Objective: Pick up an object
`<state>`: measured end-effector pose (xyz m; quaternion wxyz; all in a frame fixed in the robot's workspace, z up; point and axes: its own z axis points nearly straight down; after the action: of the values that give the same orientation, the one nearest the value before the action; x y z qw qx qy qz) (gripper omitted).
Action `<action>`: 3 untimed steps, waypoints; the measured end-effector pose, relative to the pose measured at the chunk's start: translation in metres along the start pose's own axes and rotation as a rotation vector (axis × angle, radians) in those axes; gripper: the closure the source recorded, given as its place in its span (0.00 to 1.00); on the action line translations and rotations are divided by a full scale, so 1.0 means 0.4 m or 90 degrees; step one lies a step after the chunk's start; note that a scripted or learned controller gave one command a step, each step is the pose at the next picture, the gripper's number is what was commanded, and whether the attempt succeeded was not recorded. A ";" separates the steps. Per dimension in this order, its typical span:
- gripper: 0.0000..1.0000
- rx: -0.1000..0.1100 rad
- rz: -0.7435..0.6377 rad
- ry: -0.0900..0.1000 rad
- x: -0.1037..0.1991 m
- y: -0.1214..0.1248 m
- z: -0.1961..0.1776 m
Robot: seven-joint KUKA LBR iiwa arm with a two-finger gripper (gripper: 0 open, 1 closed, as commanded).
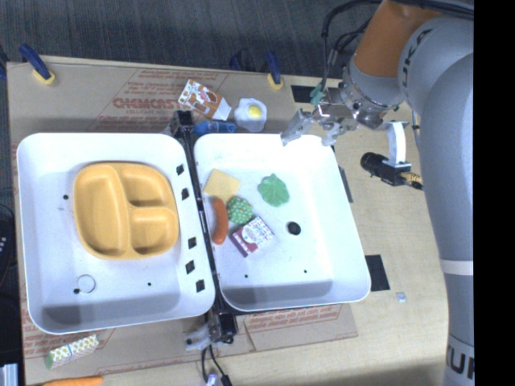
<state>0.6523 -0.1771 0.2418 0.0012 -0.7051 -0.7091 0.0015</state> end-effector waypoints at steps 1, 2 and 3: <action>0.00 -0.001 -0.112 0.000 0.040 -0.068 0.375; 1.00 0.000 -0.114 0.000 0.040 -0.067 0.349; 1.00 -0.001 -0.038 0.000 0.151 -0.116 0.188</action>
<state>0.6052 -0.1169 0.1667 0.0008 -0.6834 -0.7301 0.0010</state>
